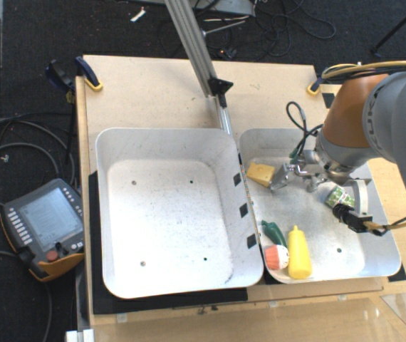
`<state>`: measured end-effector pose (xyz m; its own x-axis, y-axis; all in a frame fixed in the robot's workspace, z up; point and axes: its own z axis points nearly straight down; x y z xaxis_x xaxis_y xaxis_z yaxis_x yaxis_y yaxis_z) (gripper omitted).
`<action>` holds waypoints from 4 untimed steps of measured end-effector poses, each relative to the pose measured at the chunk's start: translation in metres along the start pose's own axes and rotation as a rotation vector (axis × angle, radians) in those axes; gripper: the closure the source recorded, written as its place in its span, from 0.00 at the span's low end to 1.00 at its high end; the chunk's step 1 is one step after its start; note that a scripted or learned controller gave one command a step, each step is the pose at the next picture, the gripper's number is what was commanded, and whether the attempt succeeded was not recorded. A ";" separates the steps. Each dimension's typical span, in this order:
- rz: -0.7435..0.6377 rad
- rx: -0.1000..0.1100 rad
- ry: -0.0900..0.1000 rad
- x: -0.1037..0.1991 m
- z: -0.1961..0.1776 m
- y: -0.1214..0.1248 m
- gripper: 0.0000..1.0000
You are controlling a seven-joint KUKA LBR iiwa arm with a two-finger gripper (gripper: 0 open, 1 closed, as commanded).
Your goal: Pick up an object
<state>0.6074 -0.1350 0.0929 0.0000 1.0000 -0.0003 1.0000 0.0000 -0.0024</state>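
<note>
Pale yellow wedge-shaped block (pixel 261 174), foam or plastic by the look of it, is the obvious candidate for the pick. In the camera view it lies flat on the floor of the shallow white bin on the right (pixel 345 262), close to that bin's left wall and toward the far side. The silver two-finger gripper (pixel 281 179) on the grey and orange arm is down low in the same bin, just beside the block on its right, maybe touching it, though that's hard to call from this angle. Honestly can't tell whether the tool is clamped or let go, and nothing is visibly in its grasp. So my read is the task isn't done: the approach is there, but the grab and the lift are both left.

Other stuff in that bin: a yellow plastic squeeze bottle (pixel 299 254) lying near the front edge, and right beside it, touching or nearly so, a small red and white toy vegetable with green leaves (pixel 277 256); both are well apart from the gripper.

The other shallow white bin on the left (pixel 167 219) has a speckled floor, and both bins sit on a pale wooden bench top (pixel 153 91) with yellow-tipped clamps (pixel 89 77) at the far corners. A slanted aluminium pole (pixel 189 34) comes down between the bins. The floor is dark carpet (pixel 18 34) with loose cables, and a grey and orange teach pendant (pixel 43 223) lies on it at the left.
</note>
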 end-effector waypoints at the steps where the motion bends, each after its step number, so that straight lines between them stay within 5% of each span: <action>1: 0.000 -0.004 0.000 0.000 -0.013 0.001 1.00; 4: -0.002 -0.008 -0.002 -0.014 -0.165 0.000 1.00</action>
<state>0.6073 -0.1485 0.2581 -0.0025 1.0000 -0.0019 1.0000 0.0025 0.0058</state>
